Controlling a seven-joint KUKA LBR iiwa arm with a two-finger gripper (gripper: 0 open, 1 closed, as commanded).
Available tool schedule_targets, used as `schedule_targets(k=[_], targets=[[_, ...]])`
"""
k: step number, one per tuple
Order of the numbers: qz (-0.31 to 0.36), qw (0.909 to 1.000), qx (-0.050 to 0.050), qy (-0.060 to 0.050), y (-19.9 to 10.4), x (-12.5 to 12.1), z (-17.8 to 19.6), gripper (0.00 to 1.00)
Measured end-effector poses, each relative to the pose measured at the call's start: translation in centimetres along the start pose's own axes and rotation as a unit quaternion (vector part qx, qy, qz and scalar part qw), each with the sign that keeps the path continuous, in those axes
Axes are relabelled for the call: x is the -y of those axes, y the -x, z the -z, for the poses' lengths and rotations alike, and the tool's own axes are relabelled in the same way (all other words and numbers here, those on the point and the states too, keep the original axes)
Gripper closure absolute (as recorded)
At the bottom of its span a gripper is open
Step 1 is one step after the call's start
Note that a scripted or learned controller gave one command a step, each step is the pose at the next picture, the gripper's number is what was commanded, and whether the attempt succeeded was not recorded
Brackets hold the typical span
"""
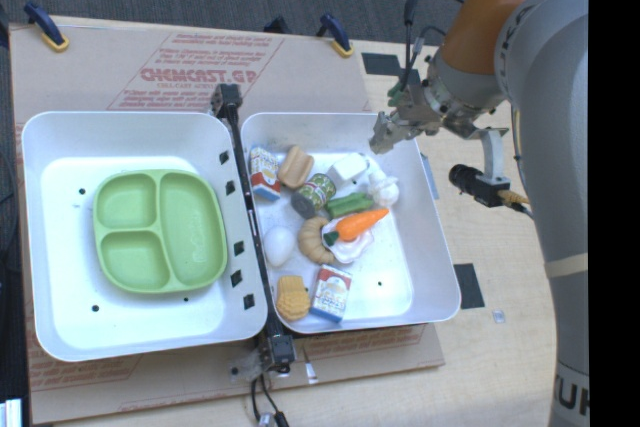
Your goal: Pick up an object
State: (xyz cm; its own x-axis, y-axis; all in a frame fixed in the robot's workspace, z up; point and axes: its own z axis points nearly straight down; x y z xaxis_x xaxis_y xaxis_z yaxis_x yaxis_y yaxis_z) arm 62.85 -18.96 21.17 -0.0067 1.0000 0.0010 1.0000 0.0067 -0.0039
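The right bin (425, 265) holds a heap of toy food. In it lie an orange carrot (360, 223), a green vegetable (350, 205), a small can (318, 190), a tan bread roll (295, 167), a croissant (315, 241), a white egg (278, 242), a waffle (292, 297) and two small cartons (332, 293) (263, 170). My gripper (386, 133) hangs over the bin's far right corner, just beyond some white items (370, 177). Nothing shows in its grasp.
The left bin (40, 175) carries a light green divided plate (160, 230). Both bins rest on a cardboard sheet (150, 65) held by clamps (335, 33). The grey arm with its orange band (500, 0) fills the upper right, with cables beside it.
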Motion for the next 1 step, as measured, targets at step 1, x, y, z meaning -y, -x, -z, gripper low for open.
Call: schedule_targets(k=[1], targets=[[-0.002, 1.0000, 0.000, 0.000, -0.75, 2.43, 0.43, 1.00]])
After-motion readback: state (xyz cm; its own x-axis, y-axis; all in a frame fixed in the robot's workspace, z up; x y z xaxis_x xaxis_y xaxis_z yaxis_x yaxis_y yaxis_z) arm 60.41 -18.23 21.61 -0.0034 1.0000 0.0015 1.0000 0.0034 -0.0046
